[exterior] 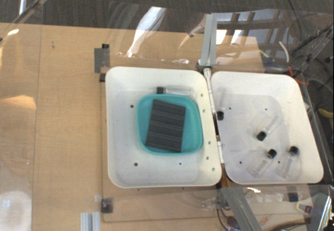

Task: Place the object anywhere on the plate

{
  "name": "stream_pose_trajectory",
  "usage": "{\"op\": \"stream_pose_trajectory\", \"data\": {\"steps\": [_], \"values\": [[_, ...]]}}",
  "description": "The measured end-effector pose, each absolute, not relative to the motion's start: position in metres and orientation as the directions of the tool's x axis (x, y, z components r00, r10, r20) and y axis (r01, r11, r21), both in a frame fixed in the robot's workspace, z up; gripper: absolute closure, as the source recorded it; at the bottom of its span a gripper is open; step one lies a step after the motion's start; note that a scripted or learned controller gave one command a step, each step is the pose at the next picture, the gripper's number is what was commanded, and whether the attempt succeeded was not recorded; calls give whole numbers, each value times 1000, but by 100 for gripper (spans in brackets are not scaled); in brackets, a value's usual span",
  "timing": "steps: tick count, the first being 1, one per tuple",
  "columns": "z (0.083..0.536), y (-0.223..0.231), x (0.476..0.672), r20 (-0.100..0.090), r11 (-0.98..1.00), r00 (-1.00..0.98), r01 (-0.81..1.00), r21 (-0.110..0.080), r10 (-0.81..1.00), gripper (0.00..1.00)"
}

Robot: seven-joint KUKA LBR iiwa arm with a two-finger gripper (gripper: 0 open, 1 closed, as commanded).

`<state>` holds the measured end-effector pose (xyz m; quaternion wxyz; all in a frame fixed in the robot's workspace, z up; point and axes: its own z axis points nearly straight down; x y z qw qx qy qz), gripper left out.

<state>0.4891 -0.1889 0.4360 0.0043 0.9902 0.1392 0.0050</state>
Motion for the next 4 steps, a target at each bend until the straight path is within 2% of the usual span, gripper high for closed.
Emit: {"op": "stream_pose_trajectory", "data": {"steps": [1, 4], "values": [[436, -205, 489, 8, -978, 978, 209, 7, 209, 0], [436, -205, 489, 8, -978, 978, 209, 7, 209, 0]]}}
